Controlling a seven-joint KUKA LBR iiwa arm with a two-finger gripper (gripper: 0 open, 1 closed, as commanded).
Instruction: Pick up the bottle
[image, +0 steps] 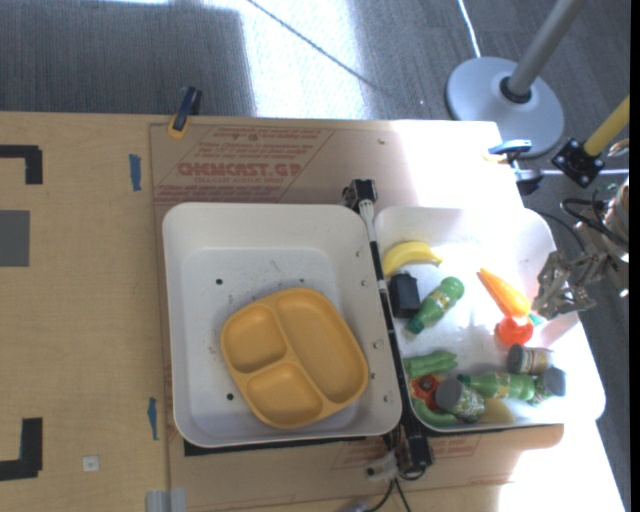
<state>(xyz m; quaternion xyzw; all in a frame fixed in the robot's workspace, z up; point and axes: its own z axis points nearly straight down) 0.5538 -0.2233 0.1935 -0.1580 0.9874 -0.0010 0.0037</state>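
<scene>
A green bottle (437, 305) lies tilted in the middle of the right bin (470, 222), its cap end pointing up and to the right. A second, olive-green bottle (503, 386) with a dark cap lies along the bin's front edge. My gripper (562, 287) hangs over the bin's right rim, well to the right of the green bottle and just right of the carrot (503, 291). Nothing shows in its grasp.
The right bin also holds a banana (408, 256), a black block (404, 295) touching the green bottle, a red piece (514, 329), a small brown jar (528, 358) and green vegetables (430, 364). A yellow divided plate (293, 355) lies in the left bin (200, 300).
</scene>
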